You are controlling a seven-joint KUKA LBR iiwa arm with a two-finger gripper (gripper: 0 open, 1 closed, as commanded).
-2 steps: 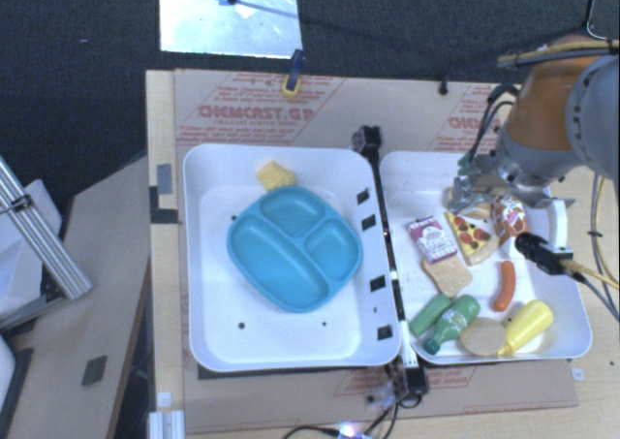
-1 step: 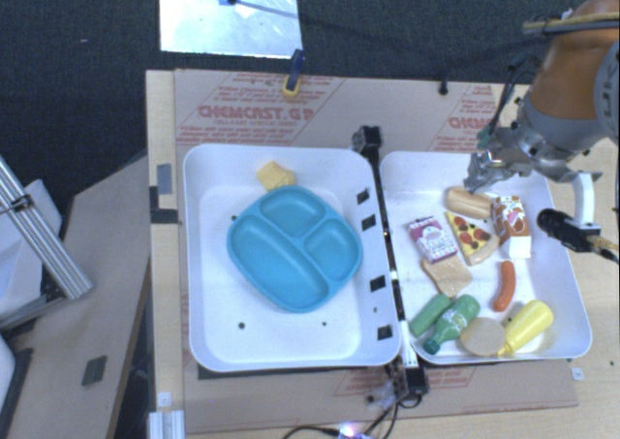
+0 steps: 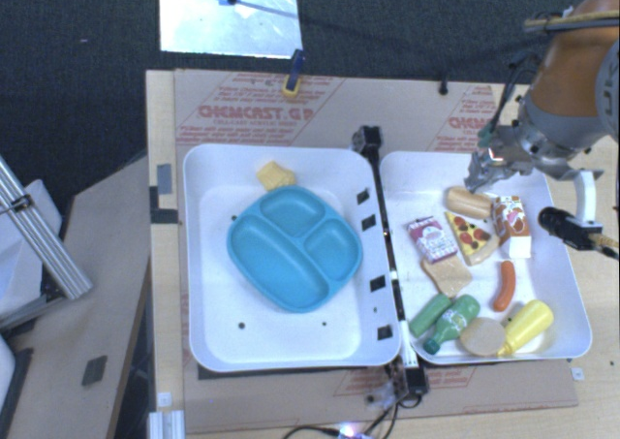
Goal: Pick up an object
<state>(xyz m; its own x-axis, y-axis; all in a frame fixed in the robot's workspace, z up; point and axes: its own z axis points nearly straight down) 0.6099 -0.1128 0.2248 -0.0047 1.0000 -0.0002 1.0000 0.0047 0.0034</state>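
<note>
Gripper (image 3: 481, 173), opening impossible to tell, poised near right bin's (image 3: 407, 175) far edge just above hot dog bun (image 3: 469, 202); best lowered straight, centred across bun, clear of pizza slice (image 3: 472, 236).

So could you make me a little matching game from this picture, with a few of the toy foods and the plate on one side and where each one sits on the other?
Things:
1. blue divided plate
2. pizza slice
3. yellow block
4. green bottle

Places:
A. right bin, near its front edge
B. left bin, just behind the plate
C. middle of the left bin
D. right bin, beside the hot dog bun

Pairs: 1-C, 2-D, 3-B, 4-A
</note>
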